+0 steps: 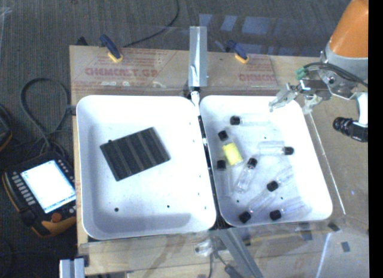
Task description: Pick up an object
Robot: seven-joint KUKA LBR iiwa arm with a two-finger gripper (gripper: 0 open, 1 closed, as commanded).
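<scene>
The right bin [316, 169] holds a small yellow block [232, 153] and several clear plastic tubes with black caps [270, 147], scattered around it. A dark ribbed rectangular pad [134, 153] lies flat in the left bin [90, 169]. My gripper [288, 95] hangs at the right bin's upper right corner, over the rim, with its fingers spread apart and nothing between them. It is well away from the yellow block and the tubes.
The arm's orange band [353, 22] rises at the top right. A metal post [197, 58] stands at the back between the bins, with two blue-and-yellow clamps [111, 47] on the backboard. A handheld pendant with a bright screen [42, 187] lies left of the bench.
</scene>
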